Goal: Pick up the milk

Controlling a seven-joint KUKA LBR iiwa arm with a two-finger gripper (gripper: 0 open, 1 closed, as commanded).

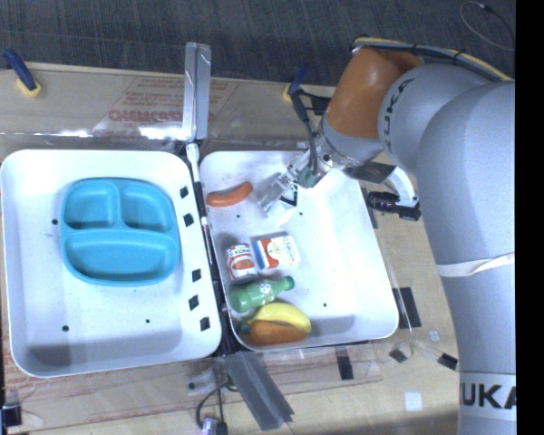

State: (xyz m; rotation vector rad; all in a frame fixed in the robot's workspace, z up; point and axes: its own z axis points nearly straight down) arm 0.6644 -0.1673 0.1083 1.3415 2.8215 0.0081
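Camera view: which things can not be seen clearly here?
- Gripper: too small and blurred to judge its fingers.
- Milk carton: the label print is too small to read.
- Orange item at the right bin's front edge: partly covered by the banana.
- Arm base: cut off by the lower edge.

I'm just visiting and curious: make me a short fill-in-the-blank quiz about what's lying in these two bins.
1. The blue divided tray lies in the ____ bin.
2. The milk carton lies in the ____ bin.
3. The yellow banana rests against the orange fruit near that bin's ____ edge.
4. The arm's hand hangs near the ____, above the milk carton in the picture.

Missing words: left; right; front; sausage
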